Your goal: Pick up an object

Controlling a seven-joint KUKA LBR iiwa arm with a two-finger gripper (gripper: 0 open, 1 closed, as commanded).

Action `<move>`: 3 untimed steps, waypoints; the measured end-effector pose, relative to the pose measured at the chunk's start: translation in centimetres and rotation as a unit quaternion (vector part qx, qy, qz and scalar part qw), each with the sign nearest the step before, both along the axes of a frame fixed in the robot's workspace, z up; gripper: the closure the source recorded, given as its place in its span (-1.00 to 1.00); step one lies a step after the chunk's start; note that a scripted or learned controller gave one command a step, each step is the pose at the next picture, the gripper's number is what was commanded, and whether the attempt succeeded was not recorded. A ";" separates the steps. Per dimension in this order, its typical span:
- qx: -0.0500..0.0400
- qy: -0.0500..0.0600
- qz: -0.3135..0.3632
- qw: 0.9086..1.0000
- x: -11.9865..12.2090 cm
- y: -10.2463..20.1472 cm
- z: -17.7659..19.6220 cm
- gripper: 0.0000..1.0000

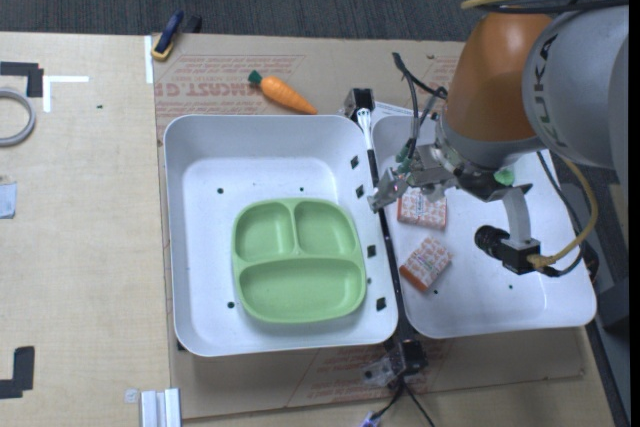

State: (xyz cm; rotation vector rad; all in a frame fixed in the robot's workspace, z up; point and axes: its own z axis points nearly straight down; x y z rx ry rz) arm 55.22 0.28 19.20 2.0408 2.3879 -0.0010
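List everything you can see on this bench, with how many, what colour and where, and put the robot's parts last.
divided plate: one, light green, in the left bin
left bin: one, white
right bin: one, white
small packets: two, red and white, in the right bin; second nearer the camera
toy carrot: one, orange, behind the left bin
blue-and-yellow item: one, far left corner of the cardboard
arm: grey and orange, above the right bin
gripper: over the right bin's left edge
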 end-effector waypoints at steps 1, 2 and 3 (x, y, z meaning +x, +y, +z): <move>0.000 0.000 0.089 0.996 -1.9 -2.3 0.0 -1.00; 0.000 -0.001 0.246 0.969 2.7 -5.2 0.0 -1.00; 0.000 0.000 0.263 0.965 0.5 -3.1 0.0 -1.00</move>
